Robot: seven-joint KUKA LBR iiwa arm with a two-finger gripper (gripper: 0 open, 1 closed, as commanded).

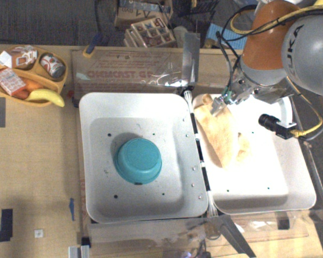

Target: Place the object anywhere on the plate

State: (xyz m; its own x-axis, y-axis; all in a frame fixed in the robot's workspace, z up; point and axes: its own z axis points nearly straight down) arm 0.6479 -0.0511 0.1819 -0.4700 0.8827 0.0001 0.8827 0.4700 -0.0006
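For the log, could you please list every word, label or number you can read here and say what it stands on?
"KU": part of a brand name on the grey arm, cut off at the frame edge.
Red lettering on the clear sheet behind the bins: too blurred to read.
Print on the boxes beyond the bench: too small to read.
Packets in the yellow tray: labels illegible.
Teal bowl: no text.

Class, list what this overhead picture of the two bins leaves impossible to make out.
- End effector, camera view: too small and blurred to make out clearly.
- Tan object in the right bin: overexposed glare blurs its outline.
- Arm: cut off by the top and right edges.
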